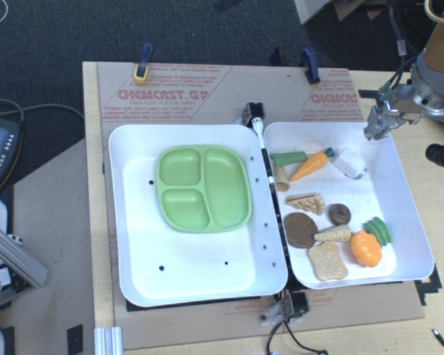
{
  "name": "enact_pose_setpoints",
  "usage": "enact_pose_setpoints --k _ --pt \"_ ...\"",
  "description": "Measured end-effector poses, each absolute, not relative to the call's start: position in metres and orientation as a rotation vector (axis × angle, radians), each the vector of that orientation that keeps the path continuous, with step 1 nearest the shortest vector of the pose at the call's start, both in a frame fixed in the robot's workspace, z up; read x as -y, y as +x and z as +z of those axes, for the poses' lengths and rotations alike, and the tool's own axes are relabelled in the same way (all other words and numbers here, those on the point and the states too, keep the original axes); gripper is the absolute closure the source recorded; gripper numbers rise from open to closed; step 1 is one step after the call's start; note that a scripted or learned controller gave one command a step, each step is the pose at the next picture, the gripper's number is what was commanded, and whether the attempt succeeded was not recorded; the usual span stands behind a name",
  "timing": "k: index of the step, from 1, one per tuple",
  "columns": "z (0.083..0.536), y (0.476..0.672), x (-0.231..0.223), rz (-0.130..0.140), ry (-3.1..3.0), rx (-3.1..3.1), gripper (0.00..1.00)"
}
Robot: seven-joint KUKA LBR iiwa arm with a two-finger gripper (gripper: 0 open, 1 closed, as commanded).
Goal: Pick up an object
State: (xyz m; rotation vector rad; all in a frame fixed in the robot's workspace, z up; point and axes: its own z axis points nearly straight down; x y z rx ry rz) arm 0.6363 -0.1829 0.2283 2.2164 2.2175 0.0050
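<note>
The right bin (407, 198) holds toy food. In it lie a carrot (311, 166), a green bar (288, 157), a clear pale piece (349, 163), toast strips (305, 202), a small chocolate donut (340, 214), a brown cookie (300, 229), a bread slice (328, 261) and an orange fruit (365, 248) with green leaves (378, 229). My gripper (376, 126) hangs over the bin's far right edge. It is above and to the right of the clear piece, and nothing shows in it.
The left bin (133, 257) carries a green divided plate (204, 188). A black divider strip (267, 183) runs between the bins. Clamps (141, 65) hold the board at the back. A dark object (438, 154) lies on the bench to the right.
</note>
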Motion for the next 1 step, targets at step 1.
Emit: enact_pose_setpoints --k 1 --pt "0.2269 0.5970 0.1424 -0.002 2.222 -2.226 1.00"
